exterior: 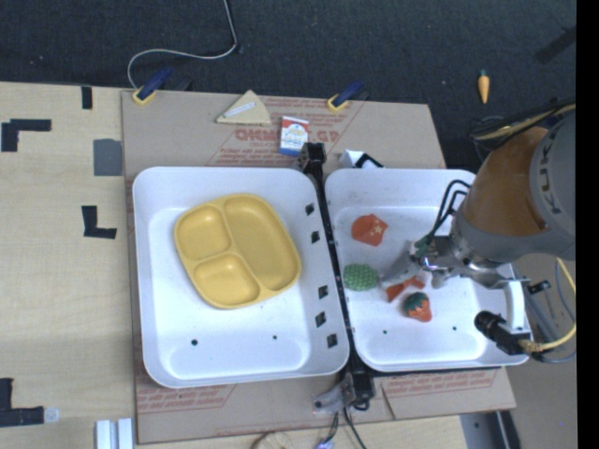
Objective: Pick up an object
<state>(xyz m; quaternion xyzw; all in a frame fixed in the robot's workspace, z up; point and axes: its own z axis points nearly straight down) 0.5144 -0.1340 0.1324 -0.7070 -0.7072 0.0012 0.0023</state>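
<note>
A: Any writing? Red print runs across the cardboard sheet (393,124) under the bins, near its top edge, but too blurred to read. A small red-and-white carton (294,137) stands on that sheet just above the bins; its label is too small to make out.

B: Noted. The hand?

A: The hand (416,267) sits low in the right bin (449,349), over the bin's middle. Its metal tip lies among the small items. I cannot tell how far it is open, and no item shows between its parts, so no grip recorded.

B: What lies around it?

A: Green rounded piece (359,276) just left of the tip. Small orange-red sliver (399,290) right beneath it, touching or nearly so; cannot tell which. Red piece with a green top (418,307), strawberry-like, just below and right. A larger red piece (370,229) lies up and left, apart from the hand.

B: Arm pose?

A: Arm (510,199) enters from the right, orange band over the right bin's far edge, wrist bent down and leftward into the bin. Black cable loops along it.

B: Other bin?

A: Left bin (159,340) holds a yellow three-compartment plate (237,249), set at a slant. Both bins rest side by side on the surface (56,279), black clips along their shared edge.
</note>
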